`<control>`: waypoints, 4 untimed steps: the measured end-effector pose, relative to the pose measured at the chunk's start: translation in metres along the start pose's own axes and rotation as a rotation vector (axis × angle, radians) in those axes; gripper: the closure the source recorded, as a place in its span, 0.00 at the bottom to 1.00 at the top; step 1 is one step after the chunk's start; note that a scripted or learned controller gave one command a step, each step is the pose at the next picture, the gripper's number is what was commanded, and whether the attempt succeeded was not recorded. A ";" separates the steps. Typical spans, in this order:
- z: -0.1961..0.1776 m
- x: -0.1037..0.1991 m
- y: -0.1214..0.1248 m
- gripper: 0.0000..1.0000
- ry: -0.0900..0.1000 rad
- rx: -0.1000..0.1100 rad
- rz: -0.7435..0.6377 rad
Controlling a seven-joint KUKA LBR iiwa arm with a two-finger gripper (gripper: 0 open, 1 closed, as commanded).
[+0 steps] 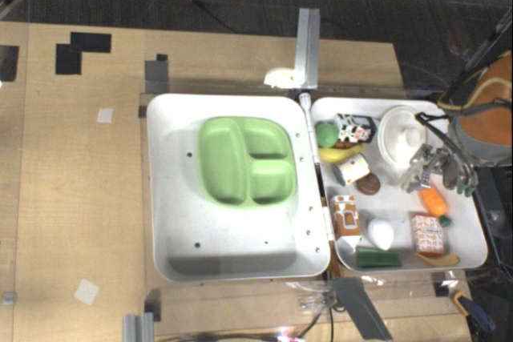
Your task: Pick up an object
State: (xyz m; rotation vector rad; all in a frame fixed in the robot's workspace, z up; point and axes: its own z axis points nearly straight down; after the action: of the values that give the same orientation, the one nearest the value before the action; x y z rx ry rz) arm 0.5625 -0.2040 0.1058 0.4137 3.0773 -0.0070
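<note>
**Arm reaching into the right bin, above a spread of small objects**

Two shallow white bins are seen from above, side by side on a wooden bench. The left bin (172, 252) holds a green tray (244, 160) with three compartments, placed near its middle.

The right bin (481, 252) holds many small objects. At its far left a green ball (325, 134) is seen, with a black-and-white toy (355, 127) just to its right. A banana (337, 154) lies just nearer than those two, and a small pale cylinder (354, 169) touches it on the near side. A brown disc (369, 184) sits just right of the cylinder. A white bowl (398, 135) is placed at the far middle. Along the near side are found an orange-brown box (346, 215), a white egg (380, 234), a green bar (377, 258), a patterned red packet (429, 234) and a tan piece (438, 259) at the near wall.

The arm is seen entering from the right, its orange band (486, 120) at the far right. The gripper (423, 171) is positioned between the bowl and a carrot (434, 202), which lies just near and right of it. Whether the claw is open or closed cannot be told, as its metal parts are too small and blurred. Nothing can be seen gripped in it.
</note>
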 end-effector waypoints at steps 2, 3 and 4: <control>-0.095 -0.021 0.048 0.00 0.027 -0.002 -0.041; -0.001 -0.032 0.025 0.00 0.024 0.000 0.052; 0.007 -0.009 0.006 0.00 -0.001 -0.005 0.125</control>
State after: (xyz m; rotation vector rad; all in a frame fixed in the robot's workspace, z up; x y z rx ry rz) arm 0.5732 -0.2004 0.0993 0.6041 3.0443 0.0040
